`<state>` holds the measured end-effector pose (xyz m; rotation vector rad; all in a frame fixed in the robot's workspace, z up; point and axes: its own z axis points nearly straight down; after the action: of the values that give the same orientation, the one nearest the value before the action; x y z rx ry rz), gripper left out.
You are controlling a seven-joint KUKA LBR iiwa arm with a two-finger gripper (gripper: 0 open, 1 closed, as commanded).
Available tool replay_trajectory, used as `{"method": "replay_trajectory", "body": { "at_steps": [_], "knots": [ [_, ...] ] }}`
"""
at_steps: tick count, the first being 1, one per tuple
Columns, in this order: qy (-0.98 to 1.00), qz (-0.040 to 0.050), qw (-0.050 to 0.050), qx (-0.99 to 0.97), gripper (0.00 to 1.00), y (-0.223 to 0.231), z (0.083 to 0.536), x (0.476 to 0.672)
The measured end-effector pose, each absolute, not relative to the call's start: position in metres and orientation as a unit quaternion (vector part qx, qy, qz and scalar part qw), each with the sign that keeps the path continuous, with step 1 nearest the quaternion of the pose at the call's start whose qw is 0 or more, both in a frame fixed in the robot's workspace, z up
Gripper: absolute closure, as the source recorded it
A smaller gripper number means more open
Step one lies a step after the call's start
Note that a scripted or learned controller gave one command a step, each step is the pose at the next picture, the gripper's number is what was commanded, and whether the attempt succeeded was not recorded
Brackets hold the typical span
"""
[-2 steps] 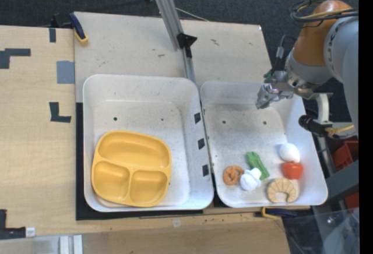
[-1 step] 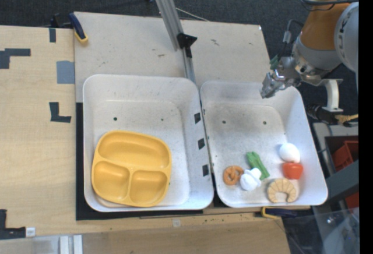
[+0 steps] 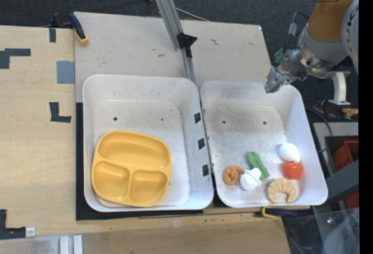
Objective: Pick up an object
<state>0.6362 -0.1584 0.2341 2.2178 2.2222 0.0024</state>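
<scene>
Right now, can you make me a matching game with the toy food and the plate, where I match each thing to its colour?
Things:
1. divided plate
2. egg
3. tomato
4. pretzel

Colours:
A. red
B. brown
C. yellow
D. white

Right pairs: 1-C, 2-D, 3-A, 4-B.

The plate lies in the left bin; the egg, tomato and pretzel lie near the front of the right bin.
</scene>
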Motion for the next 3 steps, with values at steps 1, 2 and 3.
{"method": "replay_trajectory", "body": {
  "at_steps": [1,2,3],
  "knots": [
    [0.709,-0.0005,-0.002,0.705,1.0,-0.106,0.223,0.633],
    [0.71,-0.0004,-0.002,0.705,1.0,-0.047,0.214,0.629],
    [0.71,0.0005,-0.001,0.704,1.0,0.009,0.227,0.621]
  ]
}}
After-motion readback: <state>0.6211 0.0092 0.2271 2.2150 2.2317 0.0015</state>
